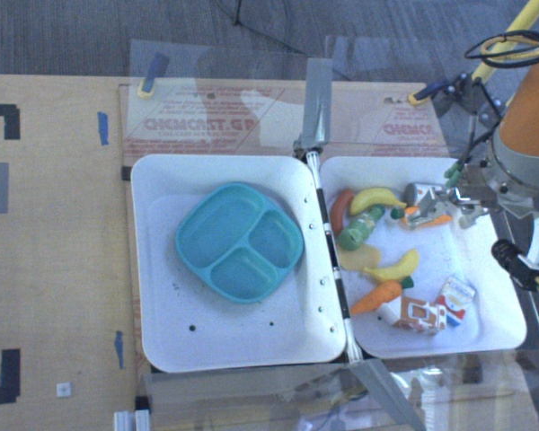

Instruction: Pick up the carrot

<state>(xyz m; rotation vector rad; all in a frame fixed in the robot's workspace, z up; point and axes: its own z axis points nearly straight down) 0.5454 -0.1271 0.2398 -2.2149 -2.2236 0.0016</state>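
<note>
end effector [428, 212] grips a small carrot [431, 222] over the right bin [508, 330]; blue plate [240, 241] fills the left bin [153, 330].

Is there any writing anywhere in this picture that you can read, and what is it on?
Red print on the clear sheet behind the bins: too blurred to read; it looks mirrored or seen from the back.
Red print on the same sheet, right part: too blurred to read.
Small carton in the right bin, with orange and white markings: too small to read.
Nothing else carries legible text.
</note>
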